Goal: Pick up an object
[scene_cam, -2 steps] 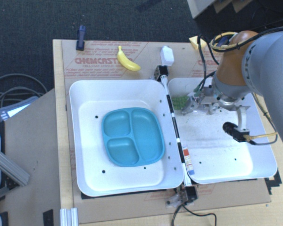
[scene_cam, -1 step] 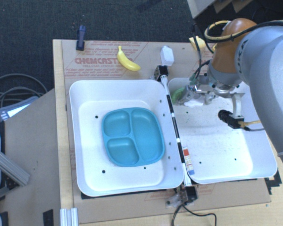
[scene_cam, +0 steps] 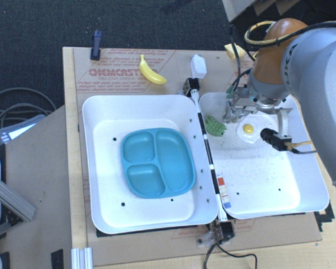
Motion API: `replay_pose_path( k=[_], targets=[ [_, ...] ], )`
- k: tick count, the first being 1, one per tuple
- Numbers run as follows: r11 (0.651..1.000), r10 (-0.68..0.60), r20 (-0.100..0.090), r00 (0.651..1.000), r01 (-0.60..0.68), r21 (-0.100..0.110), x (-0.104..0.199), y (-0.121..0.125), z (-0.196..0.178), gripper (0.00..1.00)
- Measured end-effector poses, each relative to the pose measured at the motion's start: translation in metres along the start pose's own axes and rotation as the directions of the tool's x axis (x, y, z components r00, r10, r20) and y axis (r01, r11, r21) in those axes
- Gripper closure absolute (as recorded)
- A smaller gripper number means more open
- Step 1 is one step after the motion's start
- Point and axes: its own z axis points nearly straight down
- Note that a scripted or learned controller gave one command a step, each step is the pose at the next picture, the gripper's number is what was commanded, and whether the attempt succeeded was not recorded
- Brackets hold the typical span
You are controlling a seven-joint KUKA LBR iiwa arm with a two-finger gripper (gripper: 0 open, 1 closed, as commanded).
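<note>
In the camera view, the gripper (scene_cam: 233,114) was lowered into the right bin (scene_cam: 269,200) at upper right of frame — presumably for a grab — just beside the green toy (scene_cam: 215,126); its grasp could not be told.

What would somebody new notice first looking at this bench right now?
Probably the blue divided tray, lying flat in the middle of the left bin. Next, the big grey arm with its orange band reaching in from the right, its gripper low over the far end of the right bin, near a green toy and a fried egg toy.
</note>
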Motion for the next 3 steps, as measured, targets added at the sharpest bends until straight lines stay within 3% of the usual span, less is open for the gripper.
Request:
replay_pose_path(
  k=[1, 2, 3],
  targets=[
    [1.000, 0.000, 0.000, 1.000, 0.000, 0.001, 0.000, 0.000, 0.000, 0.00],
    [1.000, 0.001, -0.002, 1.000, -0.001, 0.002, -0.009, -0.021, -0.024, 0.00],
    [1.000, 0.001, -0.001, 1.000, -0.001, -0.001, -0.002, -0.023, -0.037, 0.00]
  ],
)
